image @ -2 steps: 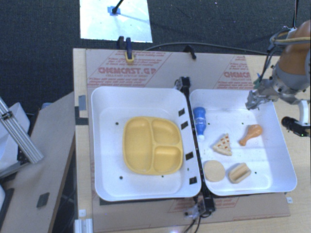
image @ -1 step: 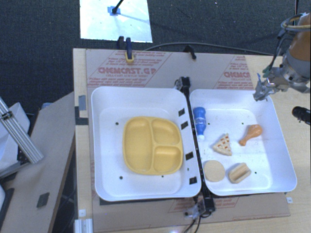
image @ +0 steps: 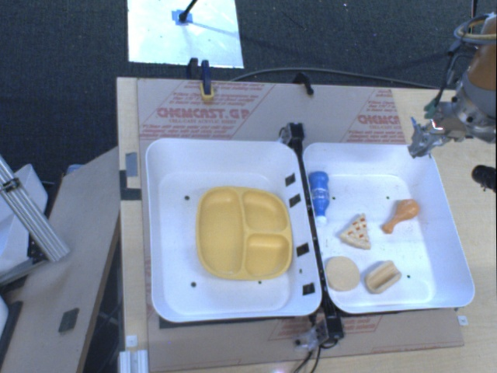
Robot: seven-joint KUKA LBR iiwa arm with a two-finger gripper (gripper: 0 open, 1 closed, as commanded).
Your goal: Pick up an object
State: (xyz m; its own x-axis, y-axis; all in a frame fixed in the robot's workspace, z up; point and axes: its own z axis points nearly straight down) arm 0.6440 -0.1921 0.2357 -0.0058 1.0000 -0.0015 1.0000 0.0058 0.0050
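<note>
Here, gripper at right bin's far right corner, probably staged clear of drumstick before descent; grip state indiscernible.

bright, even light with faint soft shadows; the white bins look slightly washed out.

The arm is cut off by the right edge above its wrist, the hand is small and blurred, and the worktop's left part runs off the bottom edge.
</note>
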